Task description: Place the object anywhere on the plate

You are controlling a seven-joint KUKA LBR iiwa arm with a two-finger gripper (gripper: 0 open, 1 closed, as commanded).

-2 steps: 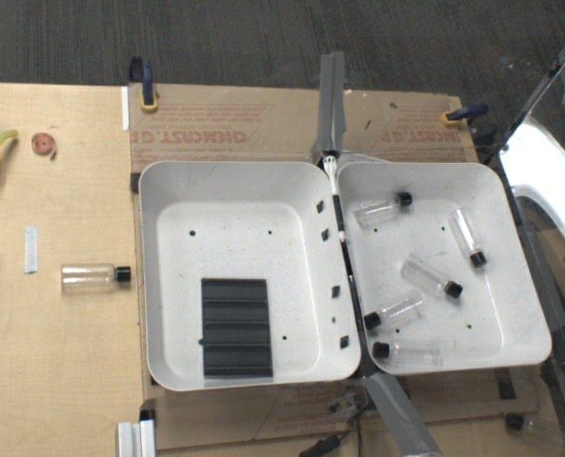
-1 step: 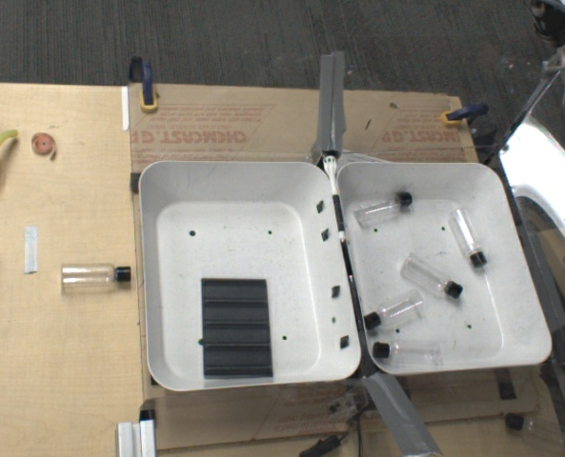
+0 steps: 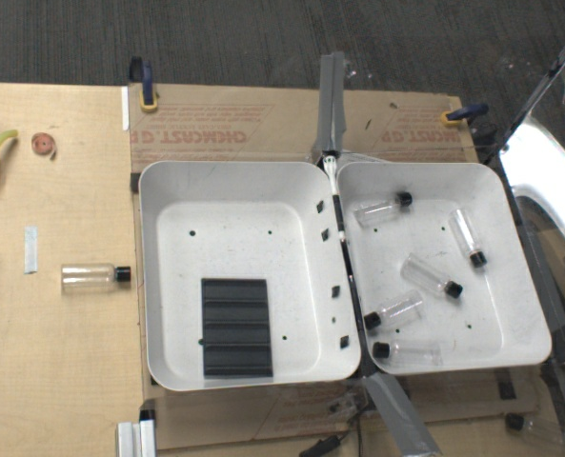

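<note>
Dark grey carpet fills the top of the camera view, and below it a pale wooden tabletop (image 3: 53, 350) carries a sheet of brown cardboard (image 3: 263, 127) with two shallow white bins side by side. In the left white bin (image 3: 168, 198) lies a black ribbed rectangular plate (image 3: 235, 327), flat on the floor near the front wall, with nothing resting on it. In the right white bin (image 3: 511, 255) lie five small clear plastic vials with black caps, scattered and apart from one another: one near the back (image 3: 382, 209), one toward the right wall (image 3: 467, 235), one in the middle (image 3: 431, 277), one near the left wall (image 3: 393, 312) and one at the front (image 3: 408, 352). A sixth clear vial with a black cap (image 3: 95, 275) lies on its side on the bare tabletop, left of the bins.

At the right edge a white curved part of the rig (image 3: 541, 165) is in view; the tool's fingers cannot be made out, so whether it is wide, narrow or holding anything cannot be told.

As a judgement, the task looks to be at its start: every vial in sight lies well apart from the plate, none is lifted, and the whole sequence remains, namely picking a vial out of the right bin, carrying it across the divider and setting it down on the ribbed plate.
</note>
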